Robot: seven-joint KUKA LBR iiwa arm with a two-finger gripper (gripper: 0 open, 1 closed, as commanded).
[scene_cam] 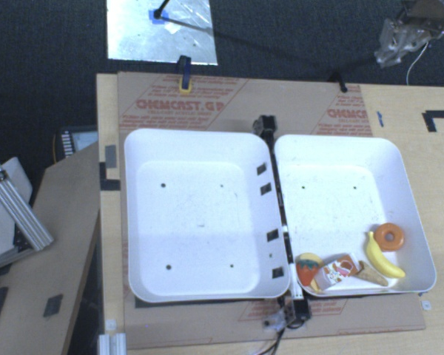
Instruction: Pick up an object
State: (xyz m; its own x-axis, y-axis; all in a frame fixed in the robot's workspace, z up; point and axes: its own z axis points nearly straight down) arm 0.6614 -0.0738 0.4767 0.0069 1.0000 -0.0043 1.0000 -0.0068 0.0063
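Camera view: two shallow white bins are seen side by side on a bench. The left bin point(140, 150) and the right bin point(388, 154) are joined along a dark middle seam with small black clips.

All the objects are gathered in the near right corner of the right bin. A yellow banana point(382, 257) lies curved against the near right wall. An orange ring, like a small doughnut point(389, 236), rests just beyond it, touching or almost touching its far end. To the left of the banana, a small tan wedge point(371, 274) is seen, then a red-and-white packet point(337, 271), and at the left end an orange-red rounded piece point(308, 266) close to the seam.

The gripper point(402, 39) is held high at the far right, well apart from the bins and over the dark floor beyond the bench. Whether it is released or clenched cannot be told. Nothing is seen held in it.

A shiny metal plate point(160, 21) lies on the floor at the far left.
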